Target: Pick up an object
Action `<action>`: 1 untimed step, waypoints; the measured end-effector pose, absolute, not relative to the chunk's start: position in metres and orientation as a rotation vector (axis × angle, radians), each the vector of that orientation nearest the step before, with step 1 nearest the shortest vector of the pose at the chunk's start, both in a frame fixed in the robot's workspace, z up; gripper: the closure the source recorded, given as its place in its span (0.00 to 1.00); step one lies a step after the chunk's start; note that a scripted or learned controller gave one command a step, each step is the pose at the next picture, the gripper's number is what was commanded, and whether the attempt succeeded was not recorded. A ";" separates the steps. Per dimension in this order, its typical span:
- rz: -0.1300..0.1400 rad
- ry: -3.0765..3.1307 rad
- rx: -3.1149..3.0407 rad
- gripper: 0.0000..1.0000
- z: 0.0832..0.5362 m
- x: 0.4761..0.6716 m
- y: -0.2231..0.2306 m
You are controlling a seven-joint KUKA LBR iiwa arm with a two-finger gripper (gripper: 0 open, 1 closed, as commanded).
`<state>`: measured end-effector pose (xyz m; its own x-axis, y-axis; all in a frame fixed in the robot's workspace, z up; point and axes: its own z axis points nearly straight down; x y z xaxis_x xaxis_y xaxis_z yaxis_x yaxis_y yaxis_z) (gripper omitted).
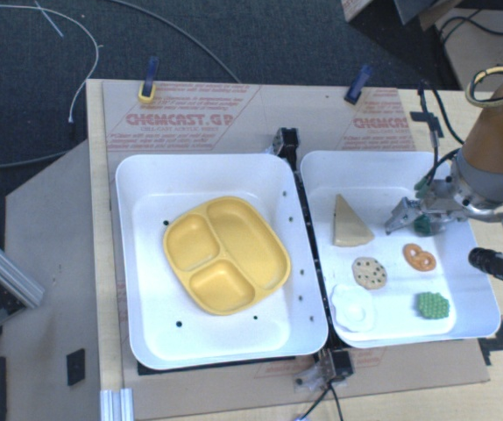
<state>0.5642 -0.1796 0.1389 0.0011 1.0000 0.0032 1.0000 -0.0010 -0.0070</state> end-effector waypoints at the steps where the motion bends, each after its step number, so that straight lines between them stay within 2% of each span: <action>1: 0.004 -2.216 -2.217 0.00 0.086 0.563 -0.179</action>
